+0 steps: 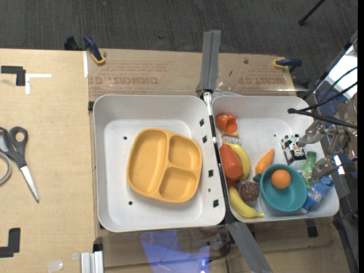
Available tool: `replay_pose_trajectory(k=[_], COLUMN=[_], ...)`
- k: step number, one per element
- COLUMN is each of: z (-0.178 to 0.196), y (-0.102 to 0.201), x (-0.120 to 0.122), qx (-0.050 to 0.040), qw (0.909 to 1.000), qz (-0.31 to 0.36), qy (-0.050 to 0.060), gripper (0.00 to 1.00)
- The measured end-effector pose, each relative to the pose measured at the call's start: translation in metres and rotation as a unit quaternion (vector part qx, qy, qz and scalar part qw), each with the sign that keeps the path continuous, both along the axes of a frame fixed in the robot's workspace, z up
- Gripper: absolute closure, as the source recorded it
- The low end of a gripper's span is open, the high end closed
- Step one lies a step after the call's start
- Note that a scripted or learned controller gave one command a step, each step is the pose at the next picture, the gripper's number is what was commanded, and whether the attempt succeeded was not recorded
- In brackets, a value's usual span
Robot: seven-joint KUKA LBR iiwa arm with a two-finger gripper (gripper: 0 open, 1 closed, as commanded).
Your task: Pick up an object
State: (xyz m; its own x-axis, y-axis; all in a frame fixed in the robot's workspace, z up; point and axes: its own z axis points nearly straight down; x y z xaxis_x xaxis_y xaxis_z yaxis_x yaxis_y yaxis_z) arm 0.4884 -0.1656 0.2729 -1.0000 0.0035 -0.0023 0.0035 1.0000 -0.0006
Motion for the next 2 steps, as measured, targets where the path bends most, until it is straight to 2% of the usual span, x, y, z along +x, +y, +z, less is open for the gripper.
replay_pose_trajectory(k=[1,2], z=[-0.12,-0.181], y=[-0.01,0.024], x=[-0.008,0.048], qx=[0.0004,0.0004], qw=[0.9992,0.9998], qz=[0.039,0.018], qy=[0.001,-0.001], gripper=[0.0,0.0])
